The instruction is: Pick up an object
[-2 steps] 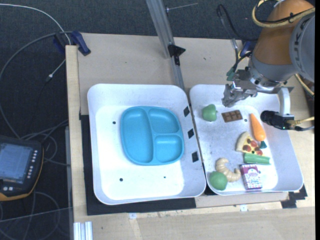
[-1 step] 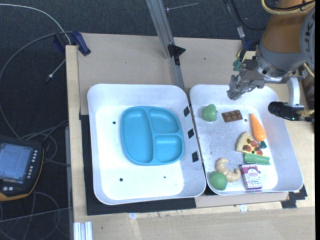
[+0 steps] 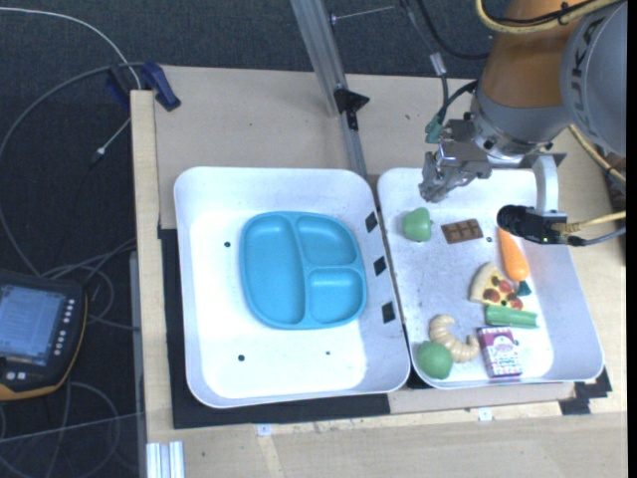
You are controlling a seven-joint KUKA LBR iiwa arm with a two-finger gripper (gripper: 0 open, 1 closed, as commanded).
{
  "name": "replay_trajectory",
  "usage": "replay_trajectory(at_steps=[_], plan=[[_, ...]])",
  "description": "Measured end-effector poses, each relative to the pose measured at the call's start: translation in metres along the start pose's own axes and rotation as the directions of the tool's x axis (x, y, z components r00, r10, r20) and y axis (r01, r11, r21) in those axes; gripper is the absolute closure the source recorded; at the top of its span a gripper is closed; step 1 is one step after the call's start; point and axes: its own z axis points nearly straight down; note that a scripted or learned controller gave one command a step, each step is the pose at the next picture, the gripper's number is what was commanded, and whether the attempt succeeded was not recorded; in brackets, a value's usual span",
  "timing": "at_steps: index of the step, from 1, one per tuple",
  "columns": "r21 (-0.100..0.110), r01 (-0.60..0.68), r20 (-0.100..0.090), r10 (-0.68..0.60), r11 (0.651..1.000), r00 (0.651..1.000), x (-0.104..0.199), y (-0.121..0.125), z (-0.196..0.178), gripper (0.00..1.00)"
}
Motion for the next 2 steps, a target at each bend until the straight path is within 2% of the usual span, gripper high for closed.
replay_trajectory(at_steps=[1, 2], plan=[[0.002, 0.001, 0.0, -0.001, 1.0, 1.0, 0.058, -0.009, 0.0, 1.0], [0.005, -0.001, 0.001, 0.001, 1.0, 1.0, 0.109, -0.013, 0.02, 1.0]])
